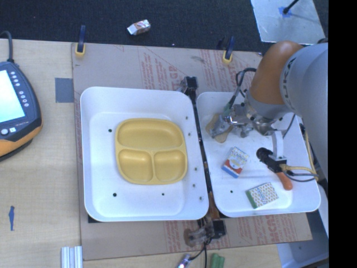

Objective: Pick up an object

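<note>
Hand [230, 120] low in right bin [295, 205], upper left part; how far open, cannot tell. Small carton [236, 161] just below it, apart. Green speckled pad [262, 194] near front wall. Yellow plate [150, 149] in left bin [95, 149].

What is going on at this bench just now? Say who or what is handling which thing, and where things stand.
The arm reaches in from the right. Its gripper is low in the far left corner of the right bin, close to a tan object. Whether it holds that object cannot be told. A small packet and a green pad lie nearer in the same bin, apart from the gripper. The left bin holds a yellow divided plate.
</note>
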Robot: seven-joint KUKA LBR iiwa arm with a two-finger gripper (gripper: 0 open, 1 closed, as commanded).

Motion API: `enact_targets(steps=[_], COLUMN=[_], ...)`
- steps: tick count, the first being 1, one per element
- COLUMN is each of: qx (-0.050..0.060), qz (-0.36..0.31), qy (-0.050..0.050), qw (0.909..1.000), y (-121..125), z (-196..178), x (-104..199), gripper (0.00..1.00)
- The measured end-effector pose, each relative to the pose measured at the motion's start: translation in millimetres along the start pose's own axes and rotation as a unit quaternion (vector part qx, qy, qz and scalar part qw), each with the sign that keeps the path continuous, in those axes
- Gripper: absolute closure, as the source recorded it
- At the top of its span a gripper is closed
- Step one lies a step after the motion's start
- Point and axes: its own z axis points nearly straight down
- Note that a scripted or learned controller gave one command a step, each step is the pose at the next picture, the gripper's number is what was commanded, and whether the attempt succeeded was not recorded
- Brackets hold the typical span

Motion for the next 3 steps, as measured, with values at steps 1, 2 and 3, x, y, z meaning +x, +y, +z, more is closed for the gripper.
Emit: enact_targets(steps=[1,2,3], qx=[0.015,0.015,-0.001], qz=[0.003,0.001,0.0], qy=[0.003,0.003,0.001], qw=[0.9999,0.9999,1.0], y=[35,35,0], z=[5,-6,-101], x=[-11,-12,51], gripper=[0.0,1.0,1.0])
